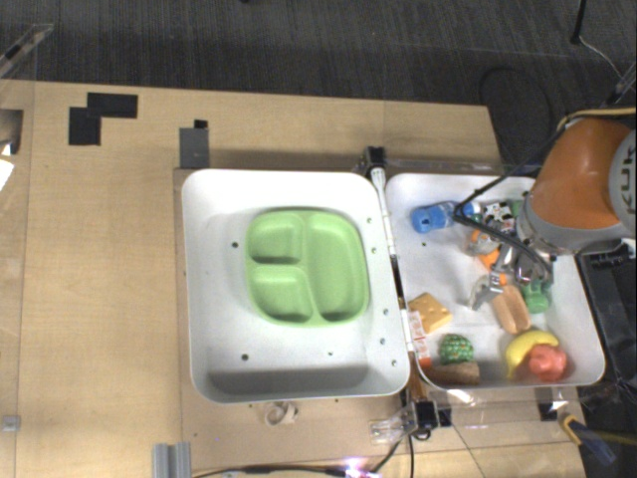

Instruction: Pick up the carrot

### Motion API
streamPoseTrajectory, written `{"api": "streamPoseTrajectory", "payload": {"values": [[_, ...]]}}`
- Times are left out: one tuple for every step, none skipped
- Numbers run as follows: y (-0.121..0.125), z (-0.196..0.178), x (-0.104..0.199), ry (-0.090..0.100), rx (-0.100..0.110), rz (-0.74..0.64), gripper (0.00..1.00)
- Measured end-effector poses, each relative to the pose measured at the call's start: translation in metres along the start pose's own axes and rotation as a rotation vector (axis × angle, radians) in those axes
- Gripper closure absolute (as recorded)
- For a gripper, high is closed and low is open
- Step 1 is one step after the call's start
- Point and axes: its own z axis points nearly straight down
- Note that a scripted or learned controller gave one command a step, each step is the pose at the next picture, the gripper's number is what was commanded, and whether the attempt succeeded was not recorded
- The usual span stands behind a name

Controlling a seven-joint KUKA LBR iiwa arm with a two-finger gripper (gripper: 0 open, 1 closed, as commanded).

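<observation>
Gripper [501,285] low in right bin [438,247]; finger state: cannot tell
Carrot [486,257] just beside gripper; hot dog [512,313] touching below; green plate [304,265] well apart

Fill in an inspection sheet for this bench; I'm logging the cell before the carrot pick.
Surface: wooden bench bearing two white bins, left bin and right bin.
Job's things: carrot, orange, in the right bin, partly hidden under the arm.
Clutter: green divided plate in the left bin; blue cup, cheese wedge, hot dog, broccoli, banana and peach in the right bin.
Grippers: tool low over the right bin; finger state unclear.
Cables: wires at the bench's front edge.
Surroundings: dark carpet.
</observation>
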Motion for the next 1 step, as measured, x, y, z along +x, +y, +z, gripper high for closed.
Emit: {"api": "streamPoseTrajectory", "payload": {"values": [[0.0028,-0.0140,-0.0038,-0.010,-0.001,-0.007,1.00]]}}
